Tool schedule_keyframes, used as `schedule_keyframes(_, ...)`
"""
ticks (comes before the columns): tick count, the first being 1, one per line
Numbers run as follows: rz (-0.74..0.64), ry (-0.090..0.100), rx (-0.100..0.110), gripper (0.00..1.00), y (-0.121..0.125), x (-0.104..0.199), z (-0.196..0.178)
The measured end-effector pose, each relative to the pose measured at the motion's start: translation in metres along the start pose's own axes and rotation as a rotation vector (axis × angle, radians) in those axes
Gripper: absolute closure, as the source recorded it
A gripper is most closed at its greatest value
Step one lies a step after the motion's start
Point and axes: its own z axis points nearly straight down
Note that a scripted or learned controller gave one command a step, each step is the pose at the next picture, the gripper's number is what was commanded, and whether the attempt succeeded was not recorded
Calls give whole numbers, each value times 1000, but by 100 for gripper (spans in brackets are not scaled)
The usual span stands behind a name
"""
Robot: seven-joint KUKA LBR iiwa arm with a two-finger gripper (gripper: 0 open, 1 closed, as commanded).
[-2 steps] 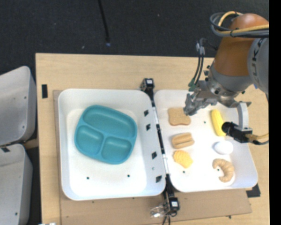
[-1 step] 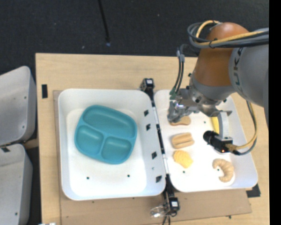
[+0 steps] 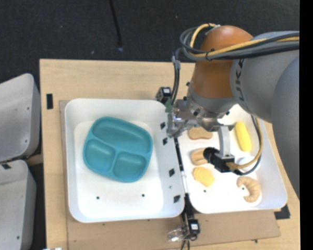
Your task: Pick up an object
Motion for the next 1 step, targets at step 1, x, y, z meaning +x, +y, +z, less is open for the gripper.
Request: schedule_keyframes(1,1,-1,-1,100,-6,52,-2)
